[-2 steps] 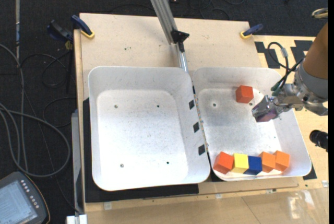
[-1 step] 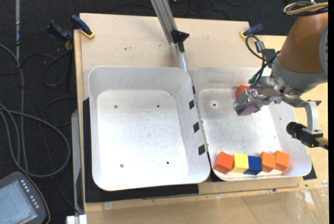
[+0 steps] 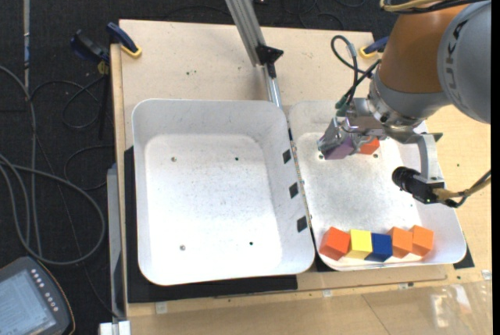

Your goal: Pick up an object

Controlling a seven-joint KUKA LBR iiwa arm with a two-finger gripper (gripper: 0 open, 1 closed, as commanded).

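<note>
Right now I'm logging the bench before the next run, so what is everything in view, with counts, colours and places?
Bins: 2, white, side by side on the bench; left bin, right bin.
Blocks: 5 in a row along the near wall of the right bin; orange block, yellow block, blue block, two more orange blocks.
Small orange piece: 1, at the far end of the right bin, beside the claw.
Bench: 1, tan wood.
Metal pole: 1, grey, slanting over the far edge of the bench.
Clamps: 2, blue and yellow, at the far left corner.
Arm: 1, grey with orange band.
Claw: 1, over the far end of the right bin.
</note>
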